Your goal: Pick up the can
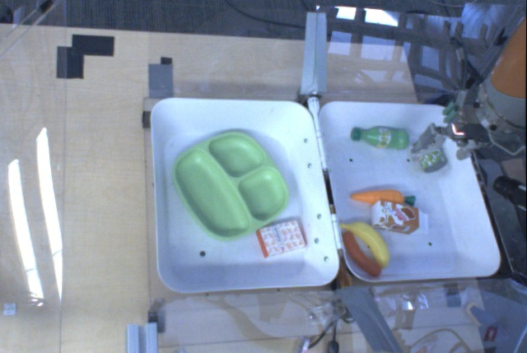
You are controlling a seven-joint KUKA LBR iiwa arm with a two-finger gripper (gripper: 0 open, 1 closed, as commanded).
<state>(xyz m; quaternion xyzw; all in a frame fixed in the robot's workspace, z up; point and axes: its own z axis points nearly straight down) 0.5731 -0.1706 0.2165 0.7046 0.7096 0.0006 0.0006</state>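
The gripper [451,132] is hanging at the far right edge of the right bin [486,261], reaching in from the right side of the camera view below the arm's orange band [512,67]. Whether it is spread, pressed together or pinching something cannot be told at this size.

The can [430,154] is lying just beside the gripper, toward the lower left as the camera sees it, close enough that touching and apart cannot be separated. It is showing as a small grey-silver body with a greenish patch, apparently tipped, its long axis seeming to run diagonally from upper right to lower left; this reading is uncertain. Judged from the picture, the coming move is turning on a short shift down and leftward onto the can.

Counted outward within the right bin: one can, one green bottle [380,137] lying on its side to the left of the can, one carrot [380,197], one small carton [395,216] just below the carrot, one banana [370,239] and one sausage [362,253] touching it at the near left corner.

The left bin [165,261] is holding one green divided plate [230,183] and one small red-and-white box [281,238] just beside the plate's near right corner.
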